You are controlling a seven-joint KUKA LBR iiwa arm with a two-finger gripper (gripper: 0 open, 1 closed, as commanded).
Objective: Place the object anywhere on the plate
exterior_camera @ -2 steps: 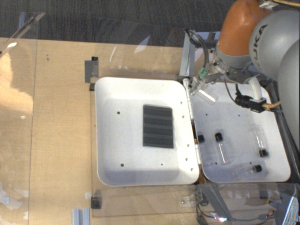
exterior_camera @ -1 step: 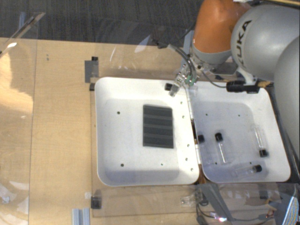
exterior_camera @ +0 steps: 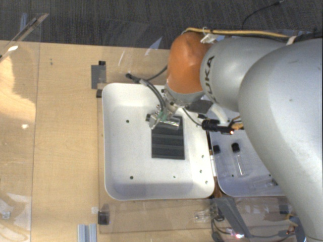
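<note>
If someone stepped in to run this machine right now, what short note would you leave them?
Gripper: down over the left bin, at the top edge of a dark ribbed slab; its grip can't be read from here.
Slab: lies flat in the middle of the left bin.
Right bin: mostly hidden under the arm.
Done: nothing visibly lifted or placed.
Left: I can't make out a plate; find it and confirm the object before going on.

The arm [exterior_camera: 262, 84] is bulky, smooth and pale grey, with a glossy orange band [exterior_camera: 185, 64] above the wrist. Dark lettering [exterior_camera: 207, 74] marks the grey shell beside the band. Thin black cables [exterior_camera: 149, 78] trail from the wrist, and a yellowish cable [exterior_camera: 242, 33] runs along its top.
</note>
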